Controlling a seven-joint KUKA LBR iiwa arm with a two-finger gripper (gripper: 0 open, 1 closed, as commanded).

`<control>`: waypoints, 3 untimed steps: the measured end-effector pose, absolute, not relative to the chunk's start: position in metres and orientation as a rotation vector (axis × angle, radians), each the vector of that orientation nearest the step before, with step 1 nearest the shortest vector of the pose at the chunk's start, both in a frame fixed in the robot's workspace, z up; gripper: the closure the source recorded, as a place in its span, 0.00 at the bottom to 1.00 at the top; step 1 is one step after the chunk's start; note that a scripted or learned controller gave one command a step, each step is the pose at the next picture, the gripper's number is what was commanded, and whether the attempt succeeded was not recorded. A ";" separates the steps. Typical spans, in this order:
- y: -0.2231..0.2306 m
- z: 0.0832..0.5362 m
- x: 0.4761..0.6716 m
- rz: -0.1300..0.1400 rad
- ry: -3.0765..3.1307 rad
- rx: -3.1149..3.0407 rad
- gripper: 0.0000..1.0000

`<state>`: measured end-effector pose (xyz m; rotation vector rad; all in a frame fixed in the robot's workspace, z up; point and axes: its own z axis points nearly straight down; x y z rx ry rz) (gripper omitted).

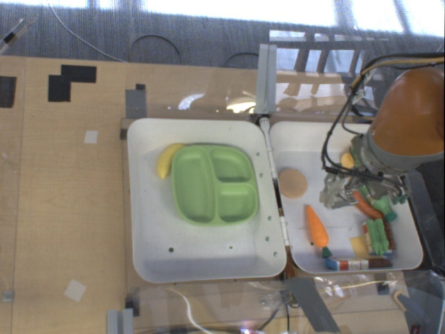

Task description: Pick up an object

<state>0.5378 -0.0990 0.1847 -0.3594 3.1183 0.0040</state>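
Orange and grey, the arm [410, 120] enters from the right edge of the frame and covers the upper right part of the right bin [299, 256]. Its gripper [338, 192] hangs low over the bin's middle, a tangle of metal parts too blurred to separate; whether the jaws are spread or closed cannot be told, and nothing can be seen between them.

Beneath and beside the wrist, several objects are partly hidden: a small yellow piece [347, 160] peeks out at the arm's edge, and an orange-red stick [366, 206] lies just right of the gripper. Below that sit green ridged blocks [377, 234], overlapping and hard to count. A smooth orange carrot [317, 227] lies to the gripper's lower left, a flat tan disc [293, 183] to its left, and a marker-like tube [354, 264] along the bin's lower wall.

The left bin [160, 249] holds a glossy green divided plate [213, 184], which covers part of a yellow banana [166, 159].
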 end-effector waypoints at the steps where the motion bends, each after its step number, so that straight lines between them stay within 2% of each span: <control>1: -0.101 0.188 0.539 -0.001 3.113 -0.355 0.00; 2: -0.089 0.105 0.562 -0.004 3.116 -0.166 0.00; 3: -0.169 0.091 0.505 -0.014 3.116 -0.201 0.00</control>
